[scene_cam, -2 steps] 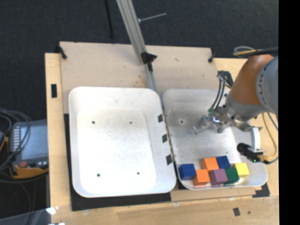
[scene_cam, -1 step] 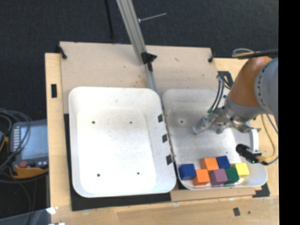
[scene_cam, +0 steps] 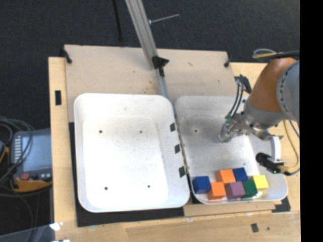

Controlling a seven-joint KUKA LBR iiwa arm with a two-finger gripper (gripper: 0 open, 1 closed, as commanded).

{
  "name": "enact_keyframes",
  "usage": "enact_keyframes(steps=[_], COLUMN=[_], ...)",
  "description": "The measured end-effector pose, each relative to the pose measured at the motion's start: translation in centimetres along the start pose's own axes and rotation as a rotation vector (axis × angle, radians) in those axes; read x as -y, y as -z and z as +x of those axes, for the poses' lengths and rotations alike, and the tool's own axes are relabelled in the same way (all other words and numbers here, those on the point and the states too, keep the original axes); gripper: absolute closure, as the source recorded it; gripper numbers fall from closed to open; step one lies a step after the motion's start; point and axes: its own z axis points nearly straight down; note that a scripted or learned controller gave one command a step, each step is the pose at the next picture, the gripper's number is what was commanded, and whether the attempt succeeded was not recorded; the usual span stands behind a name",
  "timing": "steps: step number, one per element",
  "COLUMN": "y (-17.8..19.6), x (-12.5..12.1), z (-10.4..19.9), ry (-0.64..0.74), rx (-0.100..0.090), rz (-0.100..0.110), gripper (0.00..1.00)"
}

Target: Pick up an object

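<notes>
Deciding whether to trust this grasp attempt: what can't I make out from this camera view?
- Tool: too small and blurred to tell how its tips stand or whether they touch the right bin.
- Arm: cut off by the right edge.
- Blocks: packed together, so their lower faces are hidden.

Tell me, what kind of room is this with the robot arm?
Probably a robot lab or test workshop. A robot arm reaches over two white bins on a wooden bench, and little coloured blocks sit in the right bin for practice grabbing.
</notes>
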Motion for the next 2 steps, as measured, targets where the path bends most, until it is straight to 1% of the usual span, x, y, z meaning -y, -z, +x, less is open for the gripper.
enact_keyframes(steps=[1,2], y=[6.4,10.9], x=[0.1,0.3], z=[-0.4,-0.6], ry=[0.001,0.007], rx=[-0.001,-0.001], rz=[-0.003,-0.002], gripper=[1.0,1.0])
